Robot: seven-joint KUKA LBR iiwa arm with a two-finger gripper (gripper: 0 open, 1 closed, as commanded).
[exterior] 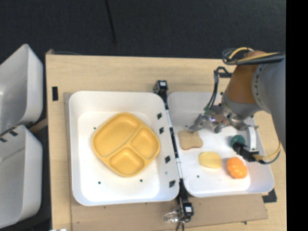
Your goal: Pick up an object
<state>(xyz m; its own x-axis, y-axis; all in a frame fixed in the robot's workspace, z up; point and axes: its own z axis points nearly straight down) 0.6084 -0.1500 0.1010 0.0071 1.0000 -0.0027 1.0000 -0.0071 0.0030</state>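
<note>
three small things lie in the right bin (pixel 219 186): a tan slice of toast (pixel 190 140), flat and roughly square, a pale yellow oval lump (pixel 210 160), and a round orange fruit (pixel 237 167). the toast sits toward the bin's left wall, the lump is just right of and nearer than it, and the fruit is just beside the lump on its right, close to the near rim.

the claw (pixel 208 123) hangs low over the far half of that bin, just beyond the toast's far edge. i cannot tell how far open it is, or whether it touches the toast. nothing can be seen held in it.

the left bin (pixel 86 179) holds one yellow plate (pixel 126 144) with three compartments, lying flat near the middle and turned at a slant. both bins sit side by side on the wooden desk (pixel 106 71).
</note>
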